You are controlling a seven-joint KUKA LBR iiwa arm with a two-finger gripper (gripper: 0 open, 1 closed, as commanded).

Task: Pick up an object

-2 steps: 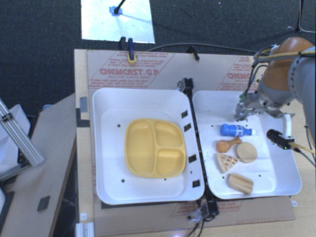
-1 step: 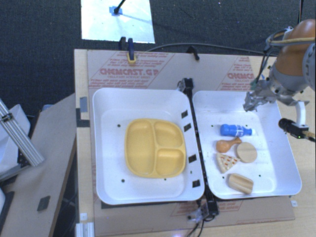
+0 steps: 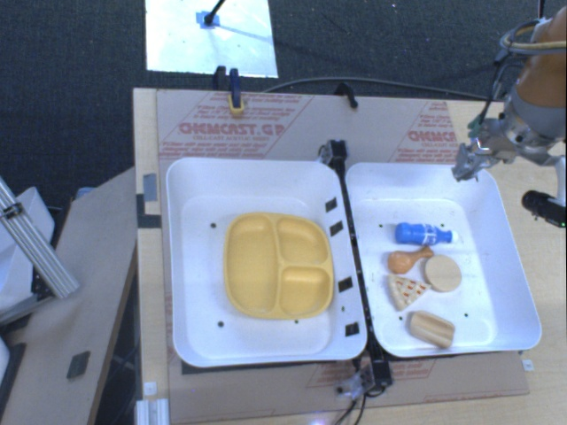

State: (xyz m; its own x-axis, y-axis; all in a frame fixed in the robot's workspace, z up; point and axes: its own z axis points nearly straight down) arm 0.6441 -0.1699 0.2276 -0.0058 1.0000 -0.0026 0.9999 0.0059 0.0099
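Note:
The right bin (image 3: 496,237) holds a blue bottle (image 3: 423,234), a toy chicken drumstick (image 3: 408,259), a round tan cracker (image 3: 443,274), a pizza slice (image 3: 406,290) and a bread loaf (image 3: 431,328). A yellow divided plate (image 3: 278,265) lies in the left bin (image 3: 199,237). My gripper (image 3: 469,163) hangs over the right bin's far right corner, well above and behind the objects, with nothing seen in it. Its tips are too small to read.
The arm (image 3: 536,87) reaches in from the upper right. A clamp and cable run between the bins (image 3: 341,228). A yellow-blue clip (image 3: 235,91) sits at the bench's back edge. An aluminium rail (image 3: 31,246) lies at the left.

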